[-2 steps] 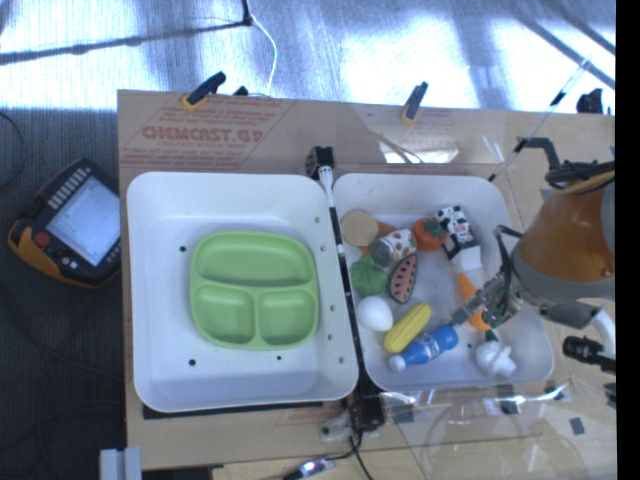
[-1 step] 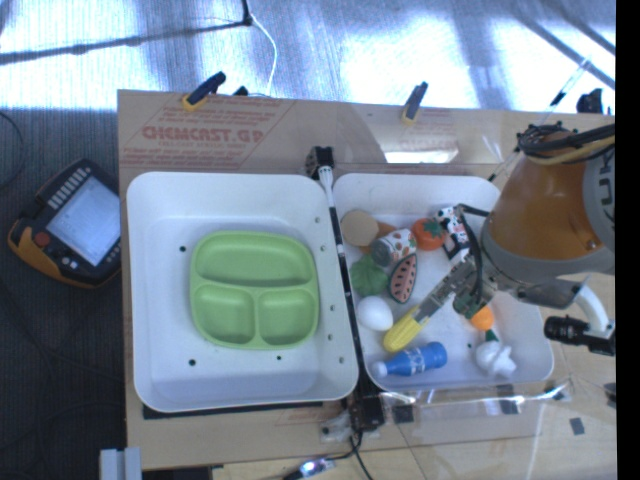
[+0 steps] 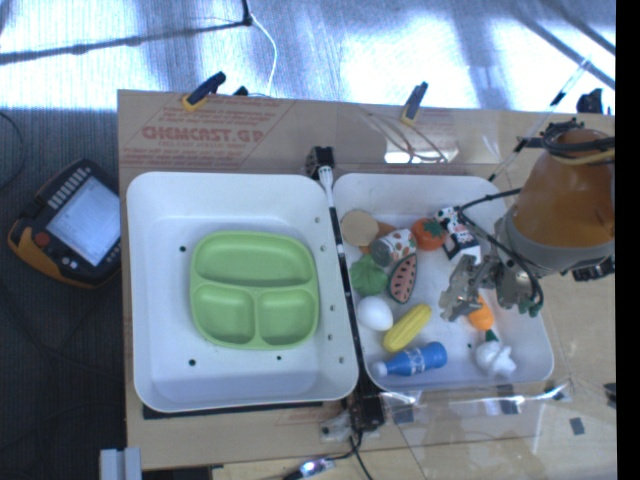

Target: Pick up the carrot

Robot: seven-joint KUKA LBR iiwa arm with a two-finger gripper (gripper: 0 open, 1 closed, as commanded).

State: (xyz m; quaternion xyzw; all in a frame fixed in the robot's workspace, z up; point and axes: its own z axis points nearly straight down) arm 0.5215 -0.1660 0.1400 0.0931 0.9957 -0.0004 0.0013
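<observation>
Two white bins sit side by side on the bench. The left bin (image 3: 150, 268) holds a green divided tray (image 3: 255, 288) with three compartments, lying flat near its middle.

The right bin (image 3: 530, 363) holds a crowd of toy foods. Along its left side: a tan round piece (image 3: 359, 227), a green leafy item (image 3: 368, 275), a white egg (image 3: 375, 314). Just beside these: a watermelon slice (image 3: 403, 277), a corn cob (image 3: 407, 327), and a blue bottle (image 3: 416, 359) lying on its side near the front wall. Towards the back lie an orange-red tomato (image 3: 430, 232) and a black-and-white figure (image 3: 458, 231). A white item (image 3: 493, 356) rests in the front right corner.

The carrot (image 3: 482, 317) lies in the right half of this bin, orange, directly beside the gripper (image 3: 468, 288). The gripper is low over the bin; its fingers are blurred against the clutter, so how far they are spread, and whether they grip anything, cannot be told.

The bench top is brown board (image 3: 210, 133) with red lettering, pinned by two yellow clamps (image 3: 203, 89) at the back edge. A teach pendant (image 3: 70, 223) lies on the dark floor to the left. The floor behind is grey, with bright patches of light.
</observation>
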